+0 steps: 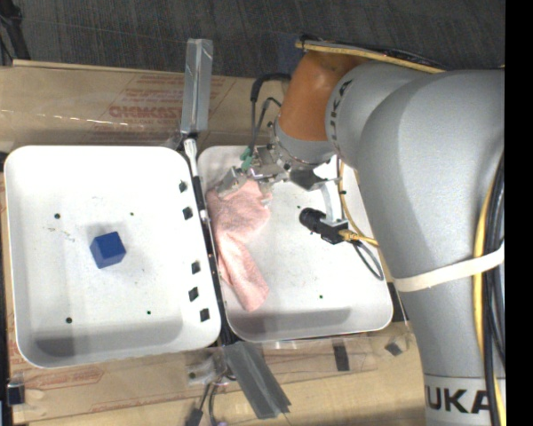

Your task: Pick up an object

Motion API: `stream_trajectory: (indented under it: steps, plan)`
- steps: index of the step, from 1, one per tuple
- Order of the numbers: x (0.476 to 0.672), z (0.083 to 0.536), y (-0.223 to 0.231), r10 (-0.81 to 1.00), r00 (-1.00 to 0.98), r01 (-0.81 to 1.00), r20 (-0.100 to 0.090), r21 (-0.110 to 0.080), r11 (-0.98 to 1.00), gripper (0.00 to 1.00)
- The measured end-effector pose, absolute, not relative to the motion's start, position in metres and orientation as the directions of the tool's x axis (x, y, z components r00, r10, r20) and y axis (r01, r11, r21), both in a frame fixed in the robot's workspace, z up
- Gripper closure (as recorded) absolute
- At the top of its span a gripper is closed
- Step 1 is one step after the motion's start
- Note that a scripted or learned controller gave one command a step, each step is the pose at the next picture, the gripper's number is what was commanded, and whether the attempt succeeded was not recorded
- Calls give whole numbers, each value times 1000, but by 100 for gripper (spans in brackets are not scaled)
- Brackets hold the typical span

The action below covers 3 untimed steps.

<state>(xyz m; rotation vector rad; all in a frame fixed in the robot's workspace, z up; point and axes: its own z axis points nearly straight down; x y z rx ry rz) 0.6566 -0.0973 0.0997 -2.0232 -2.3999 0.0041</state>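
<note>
A pink cloth (240,238) lies crumpled along the left side of the right bin (338,309), stretching from its far left corner toward the near wall. My gripper (256,172) is low over the cloth's far end, at the bin's far left corner, and the cloth's top edge meets it there. The grey arm with its orange band (311,105) comes in from the right and covers the bin's right side. A small blue cube (108,248) rests on the floor of the left bin (35,327), left of its middle.
A divider with black clips (198,238) runs between the two bins. A black cable fitting (324,224) hangs from the arm over the right bin's floor. Cardboard (89,105) lies under the bins, and a metal bar (195,87) stands at the back.
</note>
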Motion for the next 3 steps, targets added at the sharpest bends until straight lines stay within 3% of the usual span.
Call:
stream_trajectory:
  steps: [1,2,3]
  plan:
    - [624,92,-165,984,-180,984,1,-3,180,0]
    - [624,103,-165,983,-186,983,0,-3,186,100]
    - [624,103,-165,983,-186,983,0,-3,186,0]
